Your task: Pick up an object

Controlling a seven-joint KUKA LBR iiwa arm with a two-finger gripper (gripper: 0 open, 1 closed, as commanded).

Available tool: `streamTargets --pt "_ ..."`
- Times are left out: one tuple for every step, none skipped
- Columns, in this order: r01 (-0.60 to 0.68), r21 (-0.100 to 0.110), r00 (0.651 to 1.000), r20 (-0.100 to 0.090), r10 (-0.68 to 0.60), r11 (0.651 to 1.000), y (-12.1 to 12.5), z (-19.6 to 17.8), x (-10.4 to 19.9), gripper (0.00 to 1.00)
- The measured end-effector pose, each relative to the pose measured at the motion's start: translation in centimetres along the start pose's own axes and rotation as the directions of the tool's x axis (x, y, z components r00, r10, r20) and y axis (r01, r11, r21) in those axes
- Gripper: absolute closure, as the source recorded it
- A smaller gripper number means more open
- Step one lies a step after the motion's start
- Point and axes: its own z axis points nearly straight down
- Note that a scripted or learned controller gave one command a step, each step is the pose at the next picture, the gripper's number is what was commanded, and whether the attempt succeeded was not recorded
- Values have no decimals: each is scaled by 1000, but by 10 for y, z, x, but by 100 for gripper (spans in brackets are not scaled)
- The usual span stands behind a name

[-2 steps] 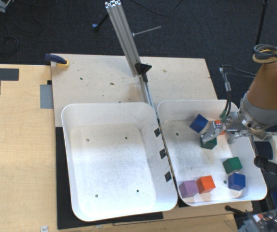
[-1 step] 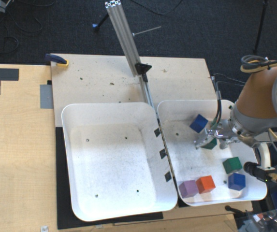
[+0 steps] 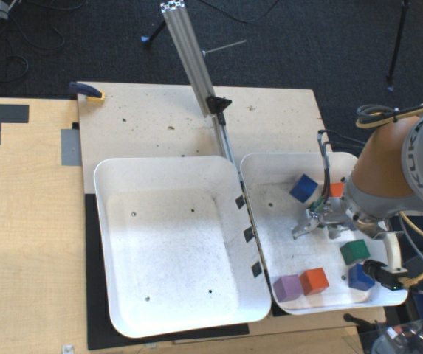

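Your arm reached in from the right, wrist bent low; the gripper pointed left, seemingly holding nothing.

The bench, a pale speckled board, carries two shallow white bins side by side: the right bin lies under the gripper, and the left bin sits just beyond it on the gripper's far side, their rims touching. A slanted aluminium rail rises from the board behind the bins, up and away from the gripper, and a small blue-and-yellow clamp sits at the board's far corner, well apart from the gripper.
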Motion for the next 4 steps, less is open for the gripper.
streamTargets --pt "-6 -4 1000 1 6 1000 1 -13 -2 100" --pt "4 -13 1000 3 -4 1000 4 -75 -6 100" --pt "3 -14 1000 4 -3 1000 7 -138 -9 100" --pt "7 -8 1000 3 -7 1000 8 -139 -9 100"
